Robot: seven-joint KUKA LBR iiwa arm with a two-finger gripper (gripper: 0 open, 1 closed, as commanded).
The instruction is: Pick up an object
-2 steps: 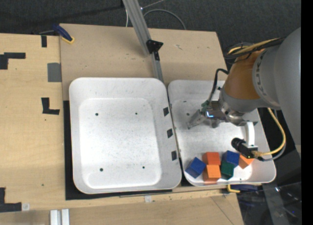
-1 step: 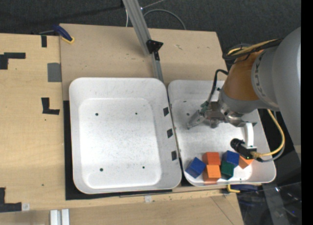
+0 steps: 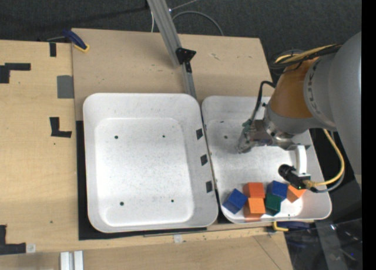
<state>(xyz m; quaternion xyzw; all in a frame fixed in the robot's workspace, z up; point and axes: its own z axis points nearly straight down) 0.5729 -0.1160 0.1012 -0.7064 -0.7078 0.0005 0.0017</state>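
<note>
1. The arm (image 3: 305,101) came in from the right over the right bin (image 3: 235,110), and its fingers (image 3: 244,144) hung above the bin's bare middle floor; from where I stood I could not tell whether they were open or closed, and nothing showed between them.
2. The blocks sat well below the fingers, bunched along the bin's near edge: a blue block (image 3: 235,199) farthest left, turned corner-on like a diamond, with no clear long axis.
3. Just right of it stood two orange blocks (image 3: 255,190), one behind the other and touching, their stack running from the near rim up toward the fingers.
4. Right again were a second blue block (image 3: 278,189), a green block (image 3: 272,203) in front of it, and a small orange block (image 3: 295,192) tilted by the arm's cabling.
5. Open floor lay directly beneath and left of the fingers, up to the wall shared with the left bin (image 3: 94,110).
6. The left bin rested on the counter (image 3: 117,57), well apart from the fingers.
</note>
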